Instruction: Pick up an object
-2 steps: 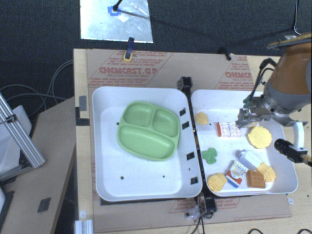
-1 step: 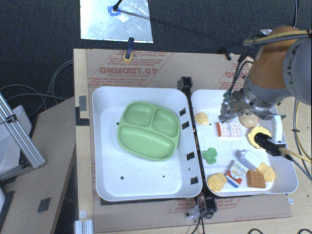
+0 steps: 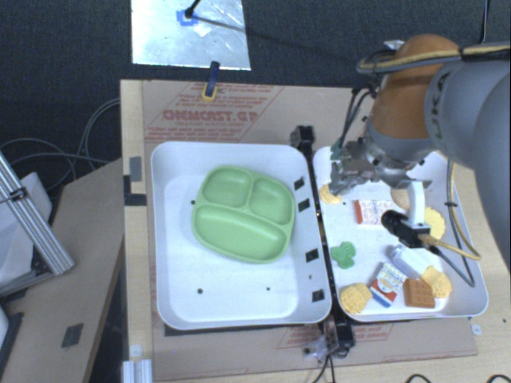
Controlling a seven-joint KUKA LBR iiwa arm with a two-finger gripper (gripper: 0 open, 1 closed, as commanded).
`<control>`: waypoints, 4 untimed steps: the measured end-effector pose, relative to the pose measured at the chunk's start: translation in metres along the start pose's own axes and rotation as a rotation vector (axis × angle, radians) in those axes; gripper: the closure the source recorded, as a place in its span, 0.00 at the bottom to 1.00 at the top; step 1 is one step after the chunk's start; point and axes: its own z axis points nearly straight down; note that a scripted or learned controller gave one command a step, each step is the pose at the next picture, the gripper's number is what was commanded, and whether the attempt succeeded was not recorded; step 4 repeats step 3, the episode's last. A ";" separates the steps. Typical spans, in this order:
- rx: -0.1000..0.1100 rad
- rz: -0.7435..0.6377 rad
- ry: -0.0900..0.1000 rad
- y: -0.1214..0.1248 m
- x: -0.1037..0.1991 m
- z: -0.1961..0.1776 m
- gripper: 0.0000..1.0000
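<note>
The right white bin (image 3: 471, 298) holds about nine small items, among them one green broccoli-shaped toy (image 3: 344, 254), one red-and-white packet (image 3: 370, 211) and three yellow waffle-textured pieces, lower right of frame. The gripper (image 3: 345, 175) hangs over that bin's upper-left corner; its opening cannot be determined. The left white bin (image 3: 172, 294) holds one green three-compartment plastic plate (image 3: 243, 214).

Light: even, bright overhead | Glare: white bins (image 3: 172, 238) washed out, foil sheet (image 3: 190, 22) shiny | Shadows: soft, faint | Focus: slightly soft, grainy | Surround: dark floor.
</note>
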 end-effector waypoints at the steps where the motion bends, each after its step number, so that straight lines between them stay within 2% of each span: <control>1: -0.001 0.002 0.000 0.022 0.043 -0.007 1.00; 2: -0.001 0.003 0.000 0.025 0.066 -0.030 1.00; 3: 0.003 0.005 -0.003 0.030 0.070 -0.010 1.00; 4: 0.003 0.005 -0.003 0.030 0.070 -0.010 1.00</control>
